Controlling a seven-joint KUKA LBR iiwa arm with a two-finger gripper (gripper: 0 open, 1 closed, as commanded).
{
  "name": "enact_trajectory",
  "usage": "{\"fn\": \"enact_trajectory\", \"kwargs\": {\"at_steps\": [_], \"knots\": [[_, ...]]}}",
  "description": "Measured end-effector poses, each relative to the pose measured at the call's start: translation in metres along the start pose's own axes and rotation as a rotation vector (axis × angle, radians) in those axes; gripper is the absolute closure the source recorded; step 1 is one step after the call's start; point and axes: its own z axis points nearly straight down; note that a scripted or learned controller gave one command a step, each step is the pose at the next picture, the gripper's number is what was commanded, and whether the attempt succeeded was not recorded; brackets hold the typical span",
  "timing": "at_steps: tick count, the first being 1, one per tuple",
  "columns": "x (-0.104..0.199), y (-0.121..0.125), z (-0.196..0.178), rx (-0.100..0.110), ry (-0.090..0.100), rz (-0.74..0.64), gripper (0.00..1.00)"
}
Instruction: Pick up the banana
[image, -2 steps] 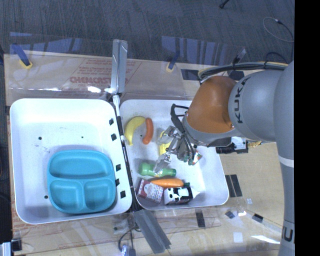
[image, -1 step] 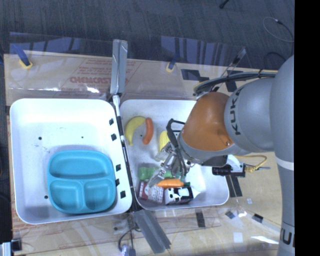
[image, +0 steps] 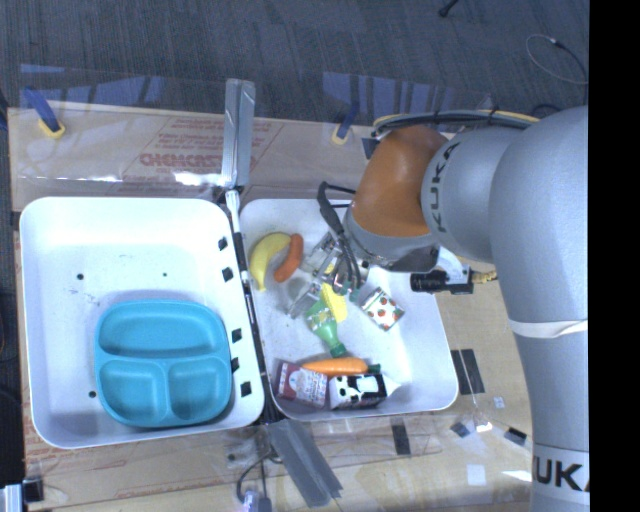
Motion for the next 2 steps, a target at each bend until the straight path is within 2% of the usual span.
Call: {"fn": "enact_trajectory", "kwargs": {"at_steps": [1, 2], "knots": [[-0.001, 0.000, -0.008, 0.000, 0.001, -0.002, 1.00], [-0.079, -0.053, -0.002, -0.001, -0.004, 0.304, 1.00]]}}
